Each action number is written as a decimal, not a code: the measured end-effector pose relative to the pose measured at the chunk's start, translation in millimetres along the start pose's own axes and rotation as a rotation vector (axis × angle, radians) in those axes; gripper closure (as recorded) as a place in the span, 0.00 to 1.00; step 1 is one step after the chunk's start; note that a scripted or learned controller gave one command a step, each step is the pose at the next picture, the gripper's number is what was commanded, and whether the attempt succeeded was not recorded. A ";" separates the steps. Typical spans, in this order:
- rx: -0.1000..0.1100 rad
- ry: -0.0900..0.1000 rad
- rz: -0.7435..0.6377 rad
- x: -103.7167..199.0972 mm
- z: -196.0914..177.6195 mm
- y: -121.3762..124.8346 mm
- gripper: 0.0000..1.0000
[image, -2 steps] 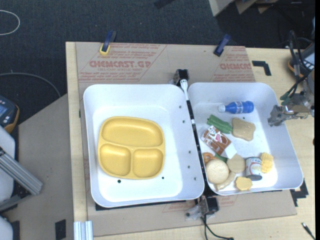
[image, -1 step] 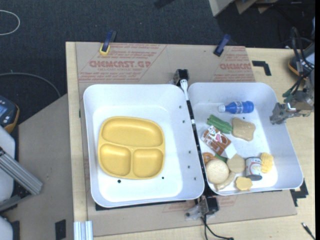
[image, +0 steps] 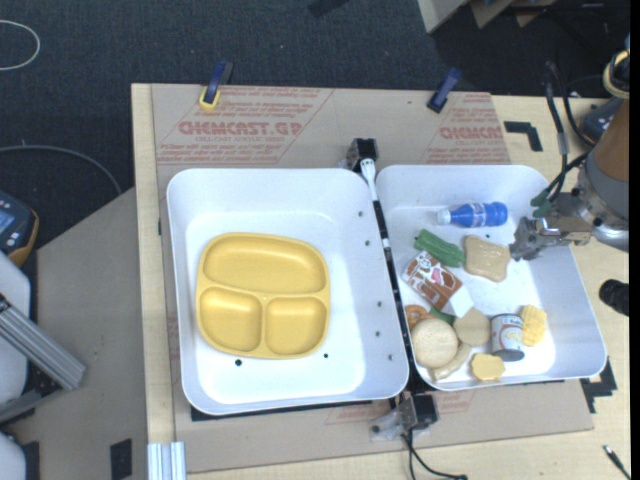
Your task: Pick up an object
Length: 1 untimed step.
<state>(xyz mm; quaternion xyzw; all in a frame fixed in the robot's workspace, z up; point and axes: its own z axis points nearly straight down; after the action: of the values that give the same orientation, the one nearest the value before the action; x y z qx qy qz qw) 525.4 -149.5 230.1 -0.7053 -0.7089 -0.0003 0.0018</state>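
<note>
The right bin (image: 575, 288) holds several small items. A blue bottle (image: 474, 214) lies on its side near the far wall. Below it are a green pod (image: 439, 247), a tan slice of bread (image: 486, 258) and a red-and-white snack packet (image: 432, 279). Toward the front lie a round bun (image: 435, 342), a small can (image: 507, 333), a yellow corn piece (image: 534, 324) and a yellow wedge (image: 487, 367). My gripper (image: 527, 240) hangs over the right side of this bin, just right of the bread slice, with nothing seen in it.
The left bin (image: 190, 208) carries a yellow divided plate (image: 264, 294). A black hinge bar (image: 378, 230) runs between the bins. Clamps (image: 211, 87) sit at the board's far edge. Cables and the arm's body (image: 610, 168) crowd the right side.
</note>
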 end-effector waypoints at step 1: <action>0.000 0.000 0.001 43.6 2.5 -8.3 1.00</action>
<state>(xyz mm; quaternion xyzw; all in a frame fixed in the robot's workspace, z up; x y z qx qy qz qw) 516.8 -105.9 227.7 -0.7055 -0.7087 -0.0002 0.0019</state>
